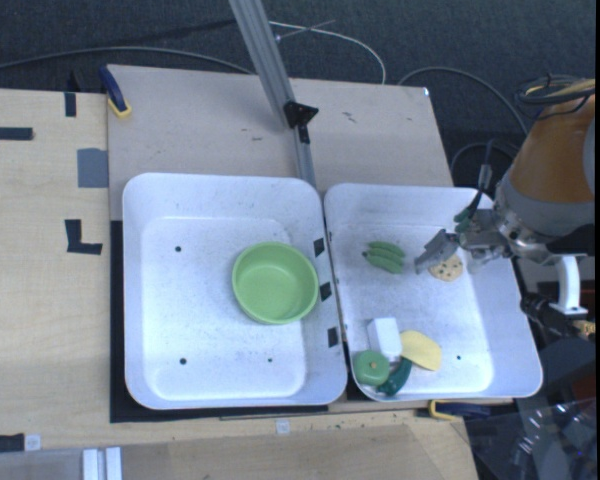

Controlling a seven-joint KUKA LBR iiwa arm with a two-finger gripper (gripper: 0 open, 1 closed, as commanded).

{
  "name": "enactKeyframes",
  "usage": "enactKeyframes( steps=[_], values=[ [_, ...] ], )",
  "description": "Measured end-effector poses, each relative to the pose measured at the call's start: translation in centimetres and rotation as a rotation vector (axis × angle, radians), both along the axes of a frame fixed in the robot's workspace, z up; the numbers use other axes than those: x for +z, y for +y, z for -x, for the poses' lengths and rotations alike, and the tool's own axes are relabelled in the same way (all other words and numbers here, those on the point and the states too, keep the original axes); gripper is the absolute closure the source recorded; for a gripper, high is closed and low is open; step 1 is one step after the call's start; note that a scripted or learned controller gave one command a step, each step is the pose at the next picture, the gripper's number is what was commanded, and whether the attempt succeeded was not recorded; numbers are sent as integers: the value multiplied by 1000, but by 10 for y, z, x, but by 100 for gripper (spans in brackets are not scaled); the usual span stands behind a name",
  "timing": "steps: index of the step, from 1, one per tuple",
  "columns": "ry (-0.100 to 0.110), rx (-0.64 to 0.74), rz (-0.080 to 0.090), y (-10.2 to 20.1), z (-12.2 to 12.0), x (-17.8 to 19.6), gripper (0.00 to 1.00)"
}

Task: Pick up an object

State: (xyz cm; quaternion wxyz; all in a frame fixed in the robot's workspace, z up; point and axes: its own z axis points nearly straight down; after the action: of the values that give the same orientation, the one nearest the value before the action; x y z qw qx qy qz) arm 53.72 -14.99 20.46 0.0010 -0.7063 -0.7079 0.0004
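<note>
My gripper (454, 254) is low over the upper right part of the right bin (500, 308), with the arm reaching in from the right. It stands open, one dark finger (429, 251) out to the left. A small tan speckled piece (446, 268) lies on the bin floor just under the gripper, between the fingers, and I cannot tell whether they touch it. A green ridged object (385, 257) lies a little to the left of the gripper.
At the right bin's front lie a white block (384, 332), a yellow piece (422, 351) and a green round thing with a teal handle (374, 369). A green bowl (274, 282) sits in the left bin (160, 268). A grey pole (270, 58) slants above the bins.
</note>
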Motion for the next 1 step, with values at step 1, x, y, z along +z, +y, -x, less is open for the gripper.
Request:
enactKeyframes(
  steps=[1],
  values=[
    [0,0,0,0,0,0,0]
  ],
)
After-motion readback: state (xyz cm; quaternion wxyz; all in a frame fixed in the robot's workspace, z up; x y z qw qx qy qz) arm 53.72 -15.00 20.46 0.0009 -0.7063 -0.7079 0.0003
